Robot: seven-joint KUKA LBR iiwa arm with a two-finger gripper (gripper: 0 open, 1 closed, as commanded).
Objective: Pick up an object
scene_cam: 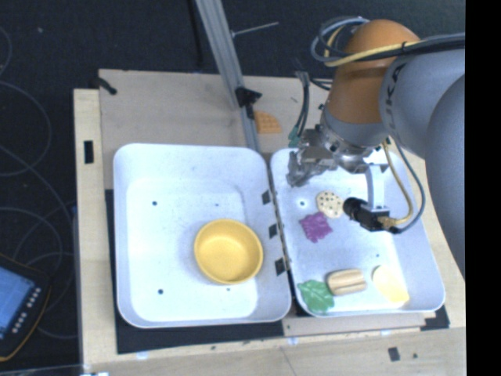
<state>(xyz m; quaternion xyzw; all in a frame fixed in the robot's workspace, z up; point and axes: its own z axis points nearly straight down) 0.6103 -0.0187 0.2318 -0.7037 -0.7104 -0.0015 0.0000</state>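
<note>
Round yellow bowl (pixel 228 250) in smooth white left bin (pixel 141 210)

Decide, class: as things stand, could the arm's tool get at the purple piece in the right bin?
Probably yes. The tool hangs over the right bin's upper left corner, and the purple piece lies just below it, uncovered, with bare floor around it. The speckled cookie sits close but apart.

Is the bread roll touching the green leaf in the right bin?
Touching. The camera view shows the roll with its left end butting against the leaf, with no white bin floor between them.
</note>
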